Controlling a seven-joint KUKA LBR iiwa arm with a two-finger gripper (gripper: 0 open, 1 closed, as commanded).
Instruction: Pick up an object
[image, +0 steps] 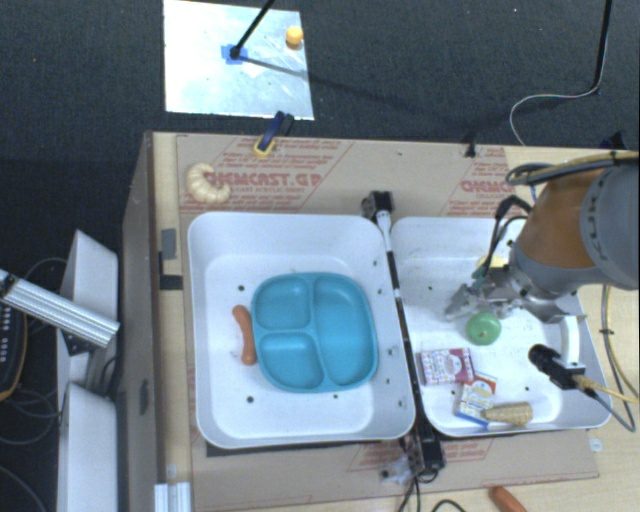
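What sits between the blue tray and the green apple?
In the camera view, the bins' adjoining walls and a stretch of bare white floor in the right bin separate the blue tray from the green apple.

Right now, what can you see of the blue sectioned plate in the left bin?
The blue sectioned plastic plate is a rounded square with three shallow compartments, two above and one wide below on its left, with a further one on the right. It lies flat on the floor of the left white bin, slightly rotated. Its compartments hold nothing. An orange sausage-shaped toy lies right beside its left edge, seemingly touching.
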